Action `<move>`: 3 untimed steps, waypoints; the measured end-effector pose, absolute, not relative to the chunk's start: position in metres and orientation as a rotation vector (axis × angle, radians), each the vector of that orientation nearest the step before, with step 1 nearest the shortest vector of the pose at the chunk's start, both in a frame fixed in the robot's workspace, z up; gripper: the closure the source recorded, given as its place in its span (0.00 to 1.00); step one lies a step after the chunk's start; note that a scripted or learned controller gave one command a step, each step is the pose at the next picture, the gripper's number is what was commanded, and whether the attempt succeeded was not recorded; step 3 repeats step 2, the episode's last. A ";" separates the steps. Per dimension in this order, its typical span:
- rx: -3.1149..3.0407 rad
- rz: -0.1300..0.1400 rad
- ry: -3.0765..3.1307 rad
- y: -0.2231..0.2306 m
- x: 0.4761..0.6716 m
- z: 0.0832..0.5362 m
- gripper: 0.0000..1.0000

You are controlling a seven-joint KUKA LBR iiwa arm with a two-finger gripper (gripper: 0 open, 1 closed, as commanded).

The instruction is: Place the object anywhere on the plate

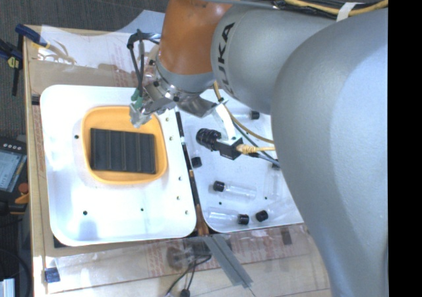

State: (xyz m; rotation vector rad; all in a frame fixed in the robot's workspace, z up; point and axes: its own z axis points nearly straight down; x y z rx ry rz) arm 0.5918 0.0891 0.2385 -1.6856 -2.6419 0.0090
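In the left shallow white plastic bin point(59, 157) sits a glossy yellow plate point(122, 178), a rounded rectangle with a raised rim. A matte black ribbed rectangular slab point(123, 150) lies flat in the plate's middle. The grey metal gripper point(140, 116) hangs over the plate's far right corner, just beyond the slab; whether it is open or closed I cannot tell. The right white bin point(224, 213) holds a clear little tube point(234, 189) and two small black cylindrical pieces point(243, 219).
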 end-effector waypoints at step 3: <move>-1.680 0.010 -2.643 0.089 0.592 0.248 1.00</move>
